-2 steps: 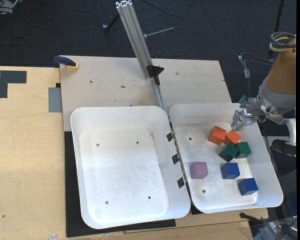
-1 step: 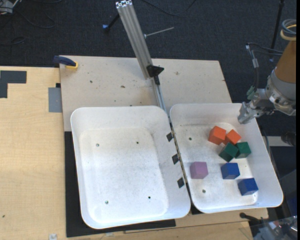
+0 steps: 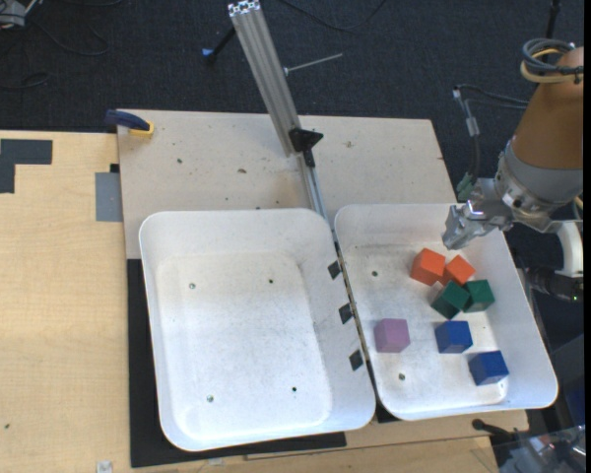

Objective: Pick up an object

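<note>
On the far left lies the pale wooden table (image 3: 49, 294), and on it a lighter board (image 3: 374, 161) carrying my two shallow white bins. A small blue and yellow clamp (image 3: 130, 122) sits at the board's back left corner. The left bin (image 3: 167, 254) shows bare, speckled floor. A slanted aluminium bar (image 3: 268, 67) rises from behind the seam between the bins.

The right bin (image 3: 532, 377) holds all the blocks. Nearest the seam is a purple block (image 3: 392, 335), lying apart from the others. Further right, two orange blocks (image 3: 427, 265) (image 3: 460, 269) touch each other near the bin's back half, and two dark green blocks (image 3: 451, 300) (image 3: 480, 295) sit just below them, pressed close. A blue block (image 3: 453, 336) lies just below the green pair, and a second blue block (image 3: 489, 367) sits near the bin's front right corner.

My end effector (image 3: 459, 227) hangs over the back right part of that bin, just above the orange blocks. I cannot tell whether it is apart or together, and nothing is visibly in it.
</note>
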`<state>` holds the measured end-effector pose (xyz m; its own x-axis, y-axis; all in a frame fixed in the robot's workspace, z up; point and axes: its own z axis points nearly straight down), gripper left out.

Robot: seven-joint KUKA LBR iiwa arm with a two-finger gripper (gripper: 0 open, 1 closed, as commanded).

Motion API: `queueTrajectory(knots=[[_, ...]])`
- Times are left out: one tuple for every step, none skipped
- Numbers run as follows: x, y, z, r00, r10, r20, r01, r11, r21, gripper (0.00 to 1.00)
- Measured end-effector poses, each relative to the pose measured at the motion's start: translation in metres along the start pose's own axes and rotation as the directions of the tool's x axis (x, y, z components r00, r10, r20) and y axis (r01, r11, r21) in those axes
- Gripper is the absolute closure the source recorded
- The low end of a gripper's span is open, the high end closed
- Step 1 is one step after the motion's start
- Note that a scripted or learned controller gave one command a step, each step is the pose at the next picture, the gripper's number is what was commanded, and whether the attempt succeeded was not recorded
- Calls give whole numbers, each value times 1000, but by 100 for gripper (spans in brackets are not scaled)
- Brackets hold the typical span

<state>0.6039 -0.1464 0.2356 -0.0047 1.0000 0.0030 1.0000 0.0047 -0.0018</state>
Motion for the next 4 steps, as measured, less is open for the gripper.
queueTrajectory(knots=[[53, -7, 13, 1000, 0, 0, 0, 1000, 3, 100], [95, -11, 14, 1000, 1, 0, -1, 1000, 3, 100], [137, -23, 12, 1000, 1, 1, -1, 1000, 4, 100], [189, -27, 0, 1000, 0, 1, 0, 1000, 0, 100]])
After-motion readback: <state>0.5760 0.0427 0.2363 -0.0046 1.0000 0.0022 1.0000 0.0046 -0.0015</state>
